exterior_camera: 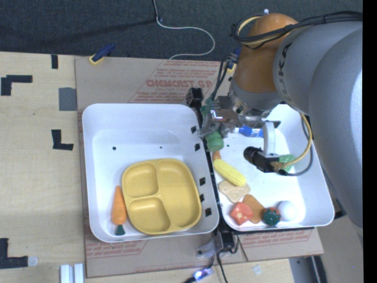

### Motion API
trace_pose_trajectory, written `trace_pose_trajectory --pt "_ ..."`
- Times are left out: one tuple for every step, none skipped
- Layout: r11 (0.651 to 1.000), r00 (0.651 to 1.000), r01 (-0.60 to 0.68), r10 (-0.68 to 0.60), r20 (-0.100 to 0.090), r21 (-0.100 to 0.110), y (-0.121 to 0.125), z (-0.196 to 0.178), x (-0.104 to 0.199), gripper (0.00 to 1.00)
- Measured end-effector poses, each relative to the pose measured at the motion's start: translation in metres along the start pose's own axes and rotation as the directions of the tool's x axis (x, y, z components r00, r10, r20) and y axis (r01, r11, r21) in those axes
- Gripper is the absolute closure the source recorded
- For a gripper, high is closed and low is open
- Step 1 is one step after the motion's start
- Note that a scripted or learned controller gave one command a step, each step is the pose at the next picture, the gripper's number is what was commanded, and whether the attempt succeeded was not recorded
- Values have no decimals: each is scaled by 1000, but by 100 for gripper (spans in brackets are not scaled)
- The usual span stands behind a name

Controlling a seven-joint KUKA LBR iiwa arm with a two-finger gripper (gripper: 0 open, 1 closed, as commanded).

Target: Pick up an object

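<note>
Arm [294, 69] reaches in from the right, grey body and orange band over the right bin [306, 187], wrist low above that bin's upper left corner. Gripper [213, 135] sits at the divide between the two bins; a small green object [214, 141] shows at its tip, but whether it is pinched cannot be told, since the hardware hides that part. Right bin's lower left holds a corn cob [230, 172], a tan bread-like piece [232, 191], a red-orange block [241, 213], a dark green round piece [271, 217] and a white egg-like ball [286, 210], clustered close. Left bin [100, 122] holds a yellow divided plate [161, 194], with a toy carrot [118, 208] just beside its left edge. Both bins rest on cardboard [165, 81].
</note>
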State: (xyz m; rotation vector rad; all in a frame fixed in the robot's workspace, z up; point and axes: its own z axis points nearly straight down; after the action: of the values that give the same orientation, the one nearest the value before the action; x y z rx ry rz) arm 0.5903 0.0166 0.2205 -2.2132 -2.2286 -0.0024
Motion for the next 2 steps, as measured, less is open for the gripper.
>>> trace_pose_trajectory --pt "1000 1000 -1 1 0 1 24 4 42 100" --pt "1000 1000 -1 1 0 0 43 -9 84 100"
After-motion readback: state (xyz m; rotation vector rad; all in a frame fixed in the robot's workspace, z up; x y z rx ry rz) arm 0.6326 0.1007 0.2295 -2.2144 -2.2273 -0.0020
